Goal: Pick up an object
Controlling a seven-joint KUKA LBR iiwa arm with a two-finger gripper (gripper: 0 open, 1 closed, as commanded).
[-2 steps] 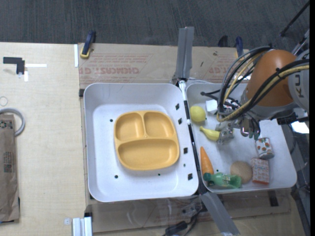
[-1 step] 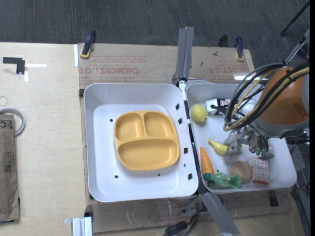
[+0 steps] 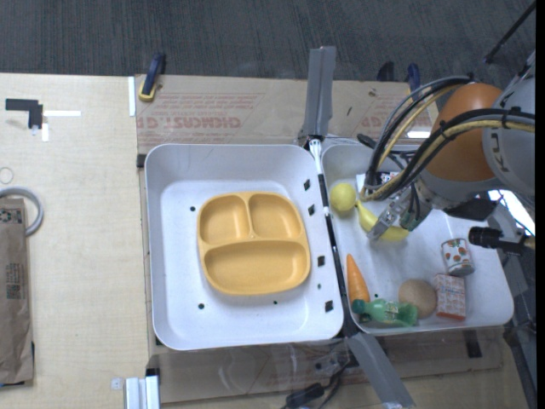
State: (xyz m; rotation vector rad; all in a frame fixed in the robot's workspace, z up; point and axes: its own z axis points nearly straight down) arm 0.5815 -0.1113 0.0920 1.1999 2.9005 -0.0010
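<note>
The right bin (image 3: 485, 318) holds several small items. A yellow lemon (image 3: 342, 197) lies at its upper left, with a yellow banana (image 3: 370, 220) just right of it. My gripper (image 3: 388, 221) is low over the banana's right part and hides some of it. An orange carrot (image 3: 357, 278) and a green bottle (image 3: 387, 313) lie along the bin's left and front. A brown round fruit (image 3: 416, 295), a red and white carton (image 3: 450, 296) and a small can (image 3: 457, 256) sit to the right of the gripper.
The left bin (image 3: 162, 228) holds a yellow divided plate (image 3: 253, 243). A grey divider post (image 3: 320, 92) rises between the bins at the back. Black and yellow cables (image 3: 409, 135) loop over the right bin's far side. A brown bag (image 3: 13, 288) lies at the far left.
</note>
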